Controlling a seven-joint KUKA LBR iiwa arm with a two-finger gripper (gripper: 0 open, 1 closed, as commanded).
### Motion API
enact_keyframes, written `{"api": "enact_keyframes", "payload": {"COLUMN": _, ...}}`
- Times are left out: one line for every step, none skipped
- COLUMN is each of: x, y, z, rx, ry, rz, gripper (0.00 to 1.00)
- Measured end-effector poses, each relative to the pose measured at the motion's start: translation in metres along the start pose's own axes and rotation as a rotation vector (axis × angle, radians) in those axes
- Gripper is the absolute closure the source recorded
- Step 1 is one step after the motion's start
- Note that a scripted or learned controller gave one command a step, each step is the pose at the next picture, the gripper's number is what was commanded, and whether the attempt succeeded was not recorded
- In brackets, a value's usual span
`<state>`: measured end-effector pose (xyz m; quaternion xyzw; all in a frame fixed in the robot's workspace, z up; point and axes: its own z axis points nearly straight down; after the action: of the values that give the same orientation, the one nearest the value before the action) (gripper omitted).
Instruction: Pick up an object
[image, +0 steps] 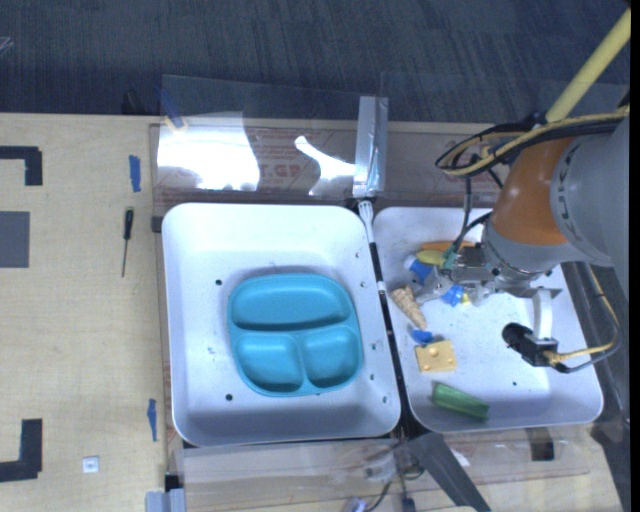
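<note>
So the gripper (452, 280) is sitting low in the right bin (570, 400), up in its top left part, right in a little clump of toys. Honestly can't tell how it's set or whether anything is actually caught in it, the wrist hardware is blocking the tips. A yellow-and-blue piece (428, 256) is lying just above it and a small blue bit (457, 296) is right at it, touching or nearly so.

The arm (590, 200) is coming in from the right, orange band (528, 200) over the bin's upper edge, wrist angling down and to the left. Cables are looping over it.

Other stuff in that bin: a tan cone (408, 303) near the left wall, a yellow block (434, 356) below it, a green cylinder (459, 401) near the bottom edge, all apart from the gripper.

Left bin (190, 300) is holding a blue divided tray (295, 332), lying flat in the middle. Both bins are sitting side by side on the tabletop (70, 330).
</note>
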<state>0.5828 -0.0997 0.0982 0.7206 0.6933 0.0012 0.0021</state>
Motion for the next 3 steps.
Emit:
{"api": "enact_keyframes", "payload": {"x": 0.0, "y": -0.001, "z": -0.008, "rx": 0.004, "ry": 0.001, "rz": 0.001, "gripper": 1.0}}
{"api": "enact_keyframes", "payload": {"x": 0.018, "y": 0.034, "z": -0.095, "rx": -0.002, "ry": 0.001, "rz": 0.031, "gripper": 1.0}}
{"api": "enact_keyframes", "payload": {"x": 0.031, "y": -0.006, "z": -0.086, "rx": 0.008, "ry": 0.002, "rz": -0.035, "gripper": 1.0}}
